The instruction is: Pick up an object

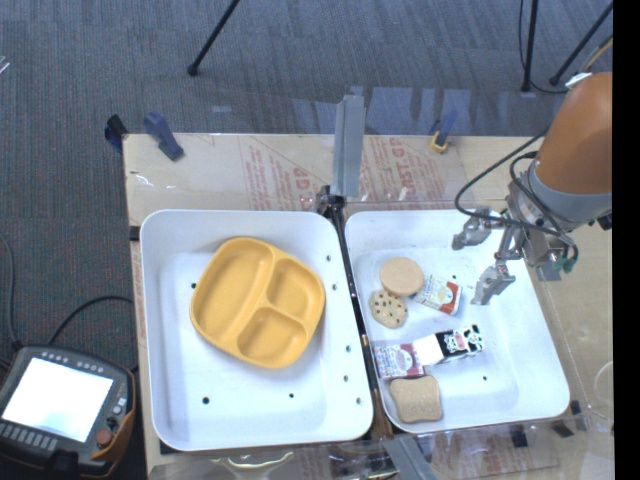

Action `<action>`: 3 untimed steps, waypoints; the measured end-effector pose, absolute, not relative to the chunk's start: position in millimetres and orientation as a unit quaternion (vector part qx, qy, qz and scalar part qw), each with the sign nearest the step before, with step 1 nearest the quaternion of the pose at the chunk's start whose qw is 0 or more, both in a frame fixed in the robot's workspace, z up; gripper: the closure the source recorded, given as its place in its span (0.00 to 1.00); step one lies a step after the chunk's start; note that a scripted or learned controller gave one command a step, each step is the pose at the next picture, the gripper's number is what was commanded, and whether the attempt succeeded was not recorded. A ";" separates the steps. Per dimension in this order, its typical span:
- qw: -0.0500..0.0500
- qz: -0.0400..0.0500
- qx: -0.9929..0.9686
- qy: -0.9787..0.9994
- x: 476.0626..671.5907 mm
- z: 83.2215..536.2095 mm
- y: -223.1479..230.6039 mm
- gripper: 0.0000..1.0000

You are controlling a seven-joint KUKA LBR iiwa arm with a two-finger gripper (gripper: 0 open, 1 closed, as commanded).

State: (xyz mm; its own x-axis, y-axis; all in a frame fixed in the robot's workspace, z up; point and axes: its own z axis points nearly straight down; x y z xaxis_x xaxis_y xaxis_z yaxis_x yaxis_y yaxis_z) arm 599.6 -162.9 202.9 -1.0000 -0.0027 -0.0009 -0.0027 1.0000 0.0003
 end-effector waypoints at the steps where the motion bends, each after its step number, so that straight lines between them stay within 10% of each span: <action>1: 0.002 0.000 0.137 0.991 633.5 219.9 -209.2 0.00; 2: -0.002 0.001 0.247 0.969 576.4 103.9 -155.2 0.00; 3: 0.006 0.000 0.386 0.922 594.7 93.6 -130.6 0.00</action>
State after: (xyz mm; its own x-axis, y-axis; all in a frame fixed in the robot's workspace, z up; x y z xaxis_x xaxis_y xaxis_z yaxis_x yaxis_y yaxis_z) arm 594.7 -130.6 93.6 -0.7012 0.7129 -0.0118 0.7129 0.7013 0.0051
